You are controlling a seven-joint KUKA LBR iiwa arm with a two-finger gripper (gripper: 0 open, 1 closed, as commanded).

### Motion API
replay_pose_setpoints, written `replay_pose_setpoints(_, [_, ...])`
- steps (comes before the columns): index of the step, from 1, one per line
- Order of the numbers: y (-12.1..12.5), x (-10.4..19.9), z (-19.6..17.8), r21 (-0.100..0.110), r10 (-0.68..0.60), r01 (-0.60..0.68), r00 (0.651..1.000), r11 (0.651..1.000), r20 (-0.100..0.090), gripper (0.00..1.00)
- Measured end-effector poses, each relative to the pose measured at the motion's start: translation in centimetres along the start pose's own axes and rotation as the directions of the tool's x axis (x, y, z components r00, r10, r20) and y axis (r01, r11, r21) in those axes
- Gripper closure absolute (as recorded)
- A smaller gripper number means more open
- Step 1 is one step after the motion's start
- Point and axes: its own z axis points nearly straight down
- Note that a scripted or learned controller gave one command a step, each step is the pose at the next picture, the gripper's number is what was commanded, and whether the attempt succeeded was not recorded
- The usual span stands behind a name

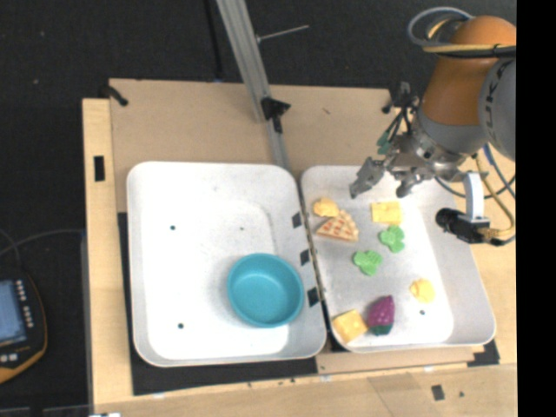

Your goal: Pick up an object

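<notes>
My gripper (385, 181) hangs over the far end of the right bin (460, 272), open, with nothing between its spread fingers. Just below it lies a yellow block (387, 212). To the left of that block are a small yellow piece (325, 208) and an orange wedge (337, 228). Two green pieces (393, 238) (367, 261) lie mid-bin. Nearer the front sit a small yellow piece (421, 290), a purple grape bunch (380, 314) and a yellow wedge (349, 326).
The left bin (174, 207) holds a blue bowl (265, 289) near its front right corner. A grey pole (248, 59) slants down to the divider between the bins. A black cable fitting (456, 222) hangs by the right bin's right rim.
</notes>
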Motion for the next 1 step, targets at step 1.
replay_pose_setpoints(1, [0.00, 0.01, 0.00, 0.000, 0.000, 0.000, 1.000, 1.000, 0.000, 0.00])
